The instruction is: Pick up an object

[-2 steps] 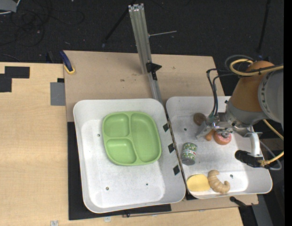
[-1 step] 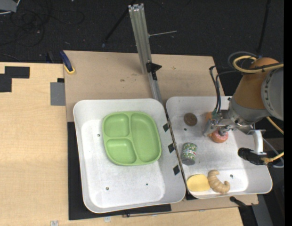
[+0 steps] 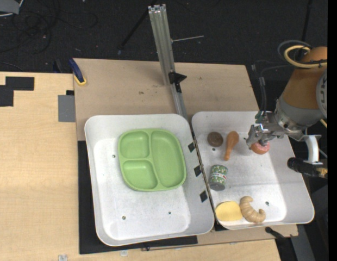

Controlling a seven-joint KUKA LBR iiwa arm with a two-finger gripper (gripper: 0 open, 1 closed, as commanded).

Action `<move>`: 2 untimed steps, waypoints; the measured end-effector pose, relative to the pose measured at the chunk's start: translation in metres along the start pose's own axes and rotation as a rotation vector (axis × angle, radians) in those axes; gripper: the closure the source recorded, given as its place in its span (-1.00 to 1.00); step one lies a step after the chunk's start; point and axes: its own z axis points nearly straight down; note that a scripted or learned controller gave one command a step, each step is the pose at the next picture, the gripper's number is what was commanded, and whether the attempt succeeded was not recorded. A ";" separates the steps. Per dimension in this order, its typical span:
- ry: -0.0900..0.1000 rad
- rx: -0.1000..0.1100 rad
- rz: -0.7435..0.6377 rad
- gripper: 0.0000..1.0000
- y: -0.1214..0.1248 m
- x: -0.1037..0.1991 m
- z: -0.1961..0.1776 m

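Observation:
My gripper [image 3: 259, 136] hangs over the far right part of the right bin [image 3: 291, 208]. A small red, rounded object [image 3: 261, 148] lies directly beneath it, partly covered by it; I cannot tell whether they touch. Left of the gripper lie an orange drumstick-shaped piece [image 3: 231, 144] and a round brown object [image 3: 214, 138]. A small green can [image 3: 218, 176] lies nearer the bin's middle. At the bin's front sit a yellow piece [image 3: 228, 211] and a tan curled piece [image 3: 252, 209], side by side.
The left bin [image 3: 103, 211] holds a green divided plate [image 3: 152, 159]. A slanted metal post [image 3: 166, 53] rises behind the gap between the bins. The arm's grey and orange body [image 3: 301, 91] stands over the right bin's far right corner.

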 end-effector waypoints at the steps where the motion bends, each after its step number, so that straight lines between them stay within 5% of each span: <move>1: 0.000 0.000 0.001 1.00 -0.001 -0.005 -0.044; 2: 0.000 -0.001 -0.001 1.00 -0.001 -0.006 -0.097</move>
